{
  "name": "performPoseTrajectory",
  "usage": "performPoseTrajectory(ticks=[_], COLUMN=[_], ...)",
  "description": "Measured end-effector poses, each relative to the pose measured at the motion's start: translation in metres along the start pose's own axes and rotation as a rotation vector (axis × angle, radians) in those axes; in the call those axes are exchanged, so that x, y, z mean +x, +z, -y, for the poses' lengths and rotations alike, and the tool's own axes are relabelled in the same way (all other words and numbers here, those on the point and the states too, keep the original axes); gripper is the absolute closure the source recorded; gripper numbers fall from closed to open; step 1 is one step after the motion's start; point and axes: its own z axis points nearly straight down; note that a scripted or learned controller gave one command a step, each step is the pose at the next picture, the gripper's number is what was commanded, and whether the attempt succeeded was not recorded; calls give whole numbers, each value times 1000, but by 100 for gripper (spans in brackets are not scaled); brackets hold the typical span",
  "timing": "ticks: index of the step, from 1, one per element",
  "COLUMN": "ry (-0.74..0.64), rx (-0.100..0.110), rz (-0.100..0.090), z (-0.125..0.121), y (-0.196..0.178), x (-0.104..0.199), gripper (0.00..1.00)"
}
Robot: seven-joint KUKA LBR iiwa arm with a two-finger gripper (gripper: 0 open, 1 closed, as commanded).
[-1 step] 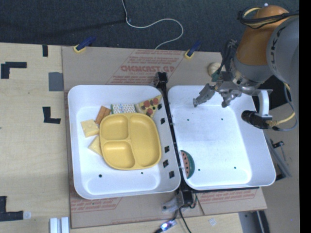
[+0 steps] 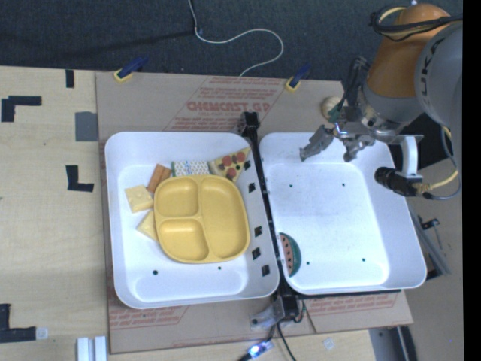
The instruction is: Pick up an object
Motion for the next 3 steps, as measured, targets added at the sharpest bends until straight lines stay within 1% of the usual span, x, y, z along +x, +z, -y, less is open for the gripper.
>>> performPoseTrajectory(ticks=[1,2,3], ry=[0,0,0], rx=[4,6,0], rz=[1,0,2], z=[6,12,12], y=[45,110,136], x=[2,3,3], gripper=[0,0,0])
